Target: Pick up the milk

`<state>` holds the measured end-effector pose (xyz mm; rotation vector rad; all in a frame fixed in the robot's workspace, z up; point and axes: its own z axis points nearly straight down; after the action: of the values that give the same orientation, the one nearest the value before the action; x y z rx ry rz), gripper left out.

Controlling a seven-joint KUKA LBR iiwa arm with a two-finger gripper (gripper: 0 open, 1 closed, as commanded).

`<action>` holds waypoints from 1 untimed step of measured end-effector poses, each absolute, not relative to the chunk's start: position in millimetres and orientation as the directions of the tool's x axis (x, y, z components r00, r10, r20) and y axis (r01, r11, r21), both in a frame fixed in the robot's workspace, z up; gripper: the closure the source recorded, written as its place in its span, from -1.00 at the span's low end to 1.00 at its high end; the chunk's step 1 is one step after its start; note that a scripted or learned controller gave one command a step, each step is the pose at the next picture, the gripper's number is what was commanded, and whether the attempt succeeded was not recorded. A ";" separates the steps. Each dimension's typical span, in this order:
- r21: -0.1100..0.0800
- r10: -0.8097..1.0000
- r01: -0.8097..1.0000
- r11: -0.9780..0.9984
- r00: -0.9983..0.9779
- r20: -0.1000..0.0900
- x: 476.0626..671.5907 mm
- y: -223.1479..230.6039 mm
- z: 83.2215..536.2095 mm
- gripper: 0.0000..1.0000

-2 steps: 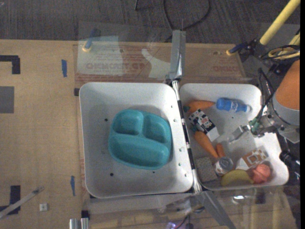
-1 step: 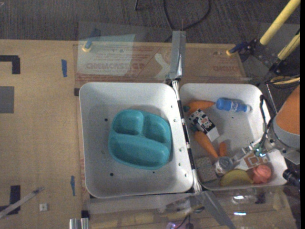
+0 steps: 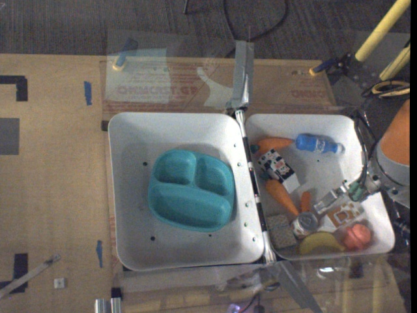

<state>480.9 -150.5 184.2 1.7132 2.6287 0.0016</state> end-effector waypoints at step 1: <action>0.007 0.871 0.871 0.491 -0.490 -0.005 482.3 -202.7 95.8 -1.00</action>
<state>482.3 -202.7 95.8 1.5819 2.7056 0.0056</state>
